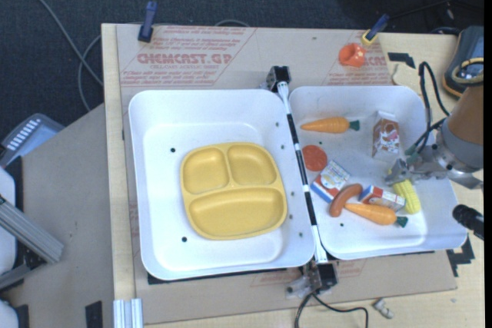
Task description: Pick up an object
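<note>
The right bin (369,97) holds several toy foods: a carrot (329,125) at the back, a brown and white carton (386,136), a red disc (314,158), a small printed packet (332,177), a sausage (345,199), a second carrot (373,213), a small red and white box (383,199) and a yellow corn cob (408,196). My gripper (406,169) reaches in from the right, low over the bin's right side. It sits just above the corn cob and just in front of the carton. I see nothing held in it.
The left bin (154,127) holds a yellow three-compartment tray (233,190). A black divider strip (296,157) runs between the two bins. An orange clamp (354,54) and a blue clamp (146,21) sit on the cardboard behind the bins. A black cable (427,100) hangs by the arm.
</note>
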Available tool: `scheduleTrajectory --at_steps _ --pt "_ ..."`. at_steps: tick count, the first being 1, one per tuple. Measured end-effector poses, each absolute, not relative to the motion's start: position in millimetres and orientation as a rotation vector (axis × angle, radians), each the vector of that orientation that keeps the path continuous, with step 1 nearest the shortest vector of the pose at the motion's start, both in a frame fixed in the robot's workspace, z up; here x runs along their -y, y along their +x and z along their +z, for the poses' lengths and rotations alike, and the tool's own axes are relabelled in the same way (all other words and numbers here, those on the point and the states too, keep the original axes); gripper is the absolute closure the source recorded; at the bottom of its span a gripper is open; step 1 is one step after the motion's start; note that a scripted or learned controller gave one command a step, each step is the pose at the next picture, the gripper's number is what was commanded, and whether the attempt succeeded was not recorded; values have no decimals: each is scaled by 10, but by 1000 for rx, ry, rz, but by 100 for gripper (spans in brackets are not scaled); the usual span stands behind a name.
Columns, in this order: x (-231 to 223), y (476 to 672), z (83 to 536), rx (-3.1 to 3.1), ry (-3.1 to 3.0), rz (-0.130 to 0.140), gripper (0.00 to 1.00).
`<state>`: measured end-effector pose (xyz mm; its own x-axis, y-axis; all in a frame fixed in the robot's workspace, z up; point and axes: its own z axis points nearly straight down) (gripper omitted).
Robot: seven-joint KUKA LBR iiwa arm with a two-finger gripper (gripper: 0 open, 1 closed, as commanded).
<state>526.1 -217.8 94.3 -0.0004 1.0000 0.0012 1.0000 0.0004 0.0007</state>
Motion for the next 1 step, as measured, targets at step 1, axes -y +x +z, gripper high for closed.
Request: scheduleTrajectory --at_steps 1 --pt "1508 5611 843 2225 -2220 -2 100"
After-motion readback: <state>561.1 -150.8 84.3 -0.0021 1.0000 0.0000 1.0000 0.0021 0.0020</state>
